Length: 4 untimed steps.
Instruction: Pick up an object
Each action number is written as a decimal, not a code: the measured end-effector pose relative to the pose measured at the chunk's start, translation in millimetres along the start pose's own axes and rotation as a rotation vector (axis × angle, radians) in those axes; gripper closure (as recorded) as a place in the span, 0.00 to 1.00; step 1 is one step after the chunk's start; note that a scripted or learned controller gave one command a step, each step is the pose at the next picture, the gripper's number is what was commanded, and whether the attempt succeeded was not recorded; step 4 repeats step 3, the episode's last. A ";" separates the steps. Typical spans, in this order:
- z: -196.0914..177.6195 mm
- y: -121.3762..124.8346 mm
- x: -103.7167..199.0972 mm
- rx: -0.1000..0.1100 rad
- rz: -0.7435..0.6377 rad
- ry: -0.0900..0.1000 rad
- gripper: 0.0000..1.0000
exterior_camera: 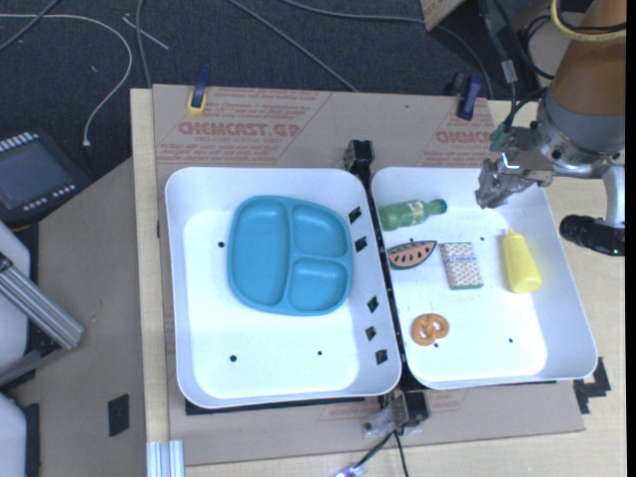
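Looking down on the right bin (571,351), I work from the near edge toward my gripper (494,195), which hangs over that bin's far rim, and I cannot tell how it is set from this angle

Nearest the camera, and farthest from the gripper, lies the pretzel (430,328): small, thin and full of holes, it looks like a light toy that gives little to pinch. Closer to the gripper sit 3 things in a rough row. The speckled sponge block (462,264) lies just below the gripper in the view; I judge it soft and light, forgiving under a squeeze across its short sides. The yellow bottle (520,262) lies on its side off toward the arm's side; rounded and probably slick plastic, it could roll, so I would close across its belly. The watermelon slice (411,254) lies away from the arm, flat and low, awkward to get under

Closest of all is the green bottle (411,211), lying on its side just beside the gripper toward the bin divider; I would take it across the body, not the narrow neck

The blue divided plate (290,254) sits well apart in the left bin (194,351)
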State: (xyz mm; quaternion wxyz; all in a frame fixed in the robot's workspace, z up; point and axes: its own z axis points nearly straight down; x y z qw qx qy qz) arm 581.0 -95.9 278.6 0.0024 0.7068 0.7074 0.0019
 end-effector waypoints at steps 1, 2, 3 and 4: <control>17.6 12.2 57.7 0.009 -0.005 0.004 1.00; 30.0 15.3 104.5 0.010 -0.004 0.003 1.00; 46.3 25.1 155.8 0.008 -0.004 0.002 1.00; 46.3 25.1 155.8 0.008 -0.004 0.002 1.00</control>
